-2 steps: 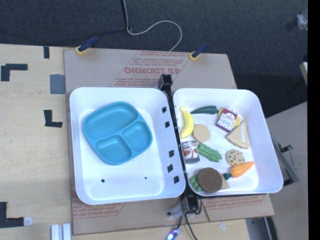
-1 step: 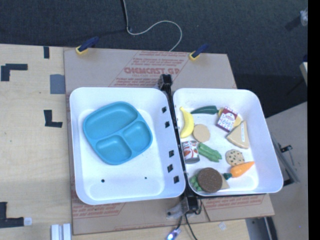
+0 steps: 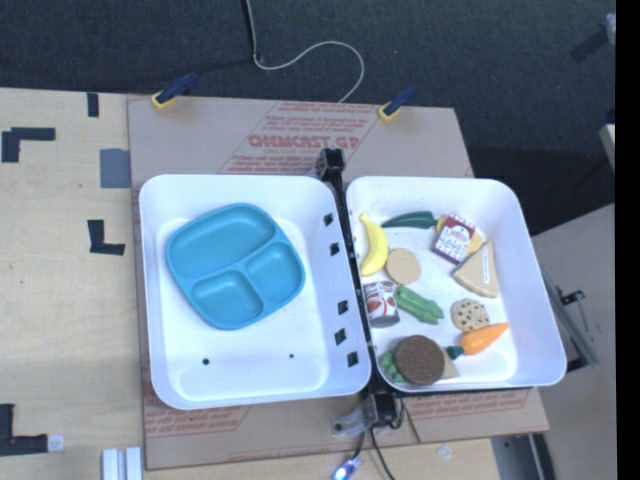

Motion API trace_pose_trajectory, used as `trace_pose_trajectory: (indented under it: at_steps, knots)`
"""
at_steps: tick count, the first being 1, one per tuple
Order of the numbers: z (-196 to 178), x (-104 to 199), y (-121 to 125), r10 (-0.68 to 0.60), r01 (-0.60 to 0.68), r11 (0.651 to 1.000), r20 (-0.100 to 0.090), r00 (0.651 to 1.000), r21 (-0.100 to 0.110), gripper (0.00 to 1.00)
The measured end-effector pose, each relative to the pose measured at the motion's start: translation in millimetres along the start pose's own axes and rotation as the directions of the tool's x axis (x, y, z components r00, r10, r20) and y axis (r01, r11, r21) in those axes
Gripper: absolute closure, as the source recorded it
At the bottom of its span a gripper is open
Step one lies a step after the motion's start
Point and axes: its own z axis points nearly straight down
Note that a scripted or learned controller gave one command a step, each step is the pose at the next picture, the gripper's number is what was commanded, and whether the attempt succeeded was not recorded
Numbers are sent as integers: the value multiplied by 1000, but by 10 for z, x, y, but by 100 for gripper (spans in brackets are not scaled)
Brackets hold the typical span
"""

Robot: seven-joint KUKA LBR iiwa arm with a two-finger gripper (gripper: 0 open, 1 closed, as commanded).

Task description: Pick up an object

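The wooden tabletop (image 3: 60, 188) carries a cardboard sheet (image 3: 300, 138), pinned at its far edge by two clamps (image 3: 173, 90), presumably so nothing slides under the arm's pushes. On the sheet the two white bins sit side by side, walls touching.

The right bin (image 3: 527, 258) lies on the side the end effector reaches in from, so its contents should be the closer targets. The left bin (image 3: 240, 380) lies beyond it and holds a blue divided plate (image 3: 235, 265), lying flat and tilted askew, probably too broad to pinch easily.

Whether the end effector is released or clenched, I cannot tell.

The pickable toy foods are crowded in the right bin:
- A brown burger patty (image 3: 419, 359) lies at the near edge.
- A banana (image 3: 373, 245) rests against the dividing wall, the farthest reach.
- A cheese wedge (image 3: 479, 270) lies toward the entry side.
- A green pepper (image 3: 418, 304) lies just beside a small can (image 3: 380, 303).
- A carrot (image 3: 484, 338) lies near a cookie (image 3: 468, 314).
- A red carton (image 3: 455, 237) touches the cheese.

The carrot and the cheese wedge look the simplest grabs, each with open floor on its outer side.
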Motion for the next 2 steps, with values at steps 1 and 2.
trace_pose_trajectory:
  at_steps: [1, 2]
  knots:
    - [-101, 2, 3, 0, 0, 1000, 0, 1000, 0, 100]
    - [-203, 2, 6, 0, 0, 1000, 0, 1000, -1, 100]
